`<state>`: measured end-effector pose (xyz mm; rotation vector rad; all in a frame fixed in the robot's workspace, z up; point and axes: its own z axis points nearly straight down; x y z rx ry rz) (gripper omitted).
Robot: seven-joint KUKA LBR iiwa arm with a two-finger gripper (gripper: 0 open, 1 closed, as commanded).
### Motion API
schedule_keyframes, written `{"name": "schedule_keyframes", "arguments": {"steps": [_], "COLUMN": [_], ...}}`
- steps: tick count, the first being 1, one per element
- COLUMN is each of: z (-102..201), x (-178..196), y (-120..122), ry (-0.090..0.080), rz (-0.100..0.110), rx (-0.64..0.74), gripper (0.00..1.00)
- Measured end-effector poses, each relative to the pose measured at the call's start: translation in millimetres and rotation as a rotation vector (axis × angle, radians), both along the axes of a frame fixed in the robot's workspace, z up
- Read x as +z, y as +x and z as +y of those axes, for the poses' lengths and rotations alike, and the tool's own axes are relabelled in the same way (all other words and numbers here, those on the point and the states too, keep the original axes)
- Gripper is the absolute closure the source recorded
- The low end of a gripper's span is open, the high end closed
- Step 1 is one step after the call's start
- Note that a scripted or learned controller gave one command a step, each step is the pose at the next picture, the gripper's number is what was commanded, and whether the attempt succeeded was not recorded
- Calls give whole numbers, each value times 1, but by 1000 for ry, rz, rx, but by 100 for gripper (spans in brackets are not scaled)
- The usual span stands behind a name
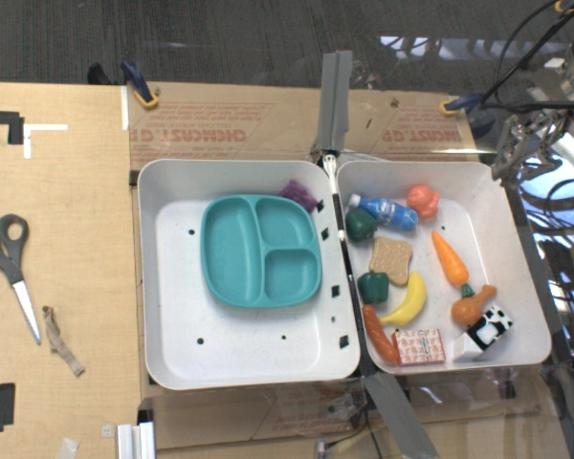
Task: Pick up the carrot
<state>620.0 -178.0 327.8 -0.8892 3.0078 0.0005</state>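
The carrot (449,257) is orange with a small green stub at its lower end. It lies slanted in the right part of the right bin (522,273), on the bin floor. Nothing covers it. A slice of bread (390,259) lies to its left, and an orange lump-shaped toy (472,304) sits just below its green end.
The right bin also holds a banana (408,300), a blue bottle (386,211), a peach-coloured ball (422,199), two green vegetables, a red sausage-like piece (378,334), a red-and-white box (421,346) and a black-and-white toy (491,326). A teal divided plate (263,251) and a purple item (299,195) lie in the left bin. Scissors (14,266) rest on the bench at left.
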Motion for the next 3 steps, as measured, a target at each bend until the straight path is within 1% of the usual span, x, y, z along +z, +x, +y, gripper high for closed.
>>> {"name": "schedule_keyframes", "arguments": {"steps": [1,2,3], "z": [-30,-43,-43], "x": [25,17,8], "y": [-51,-92,-141], "ry": [1,2,3], "rz": [3,2,2], "rx": [218,824,1116], "gripper": [100,100,100]}}
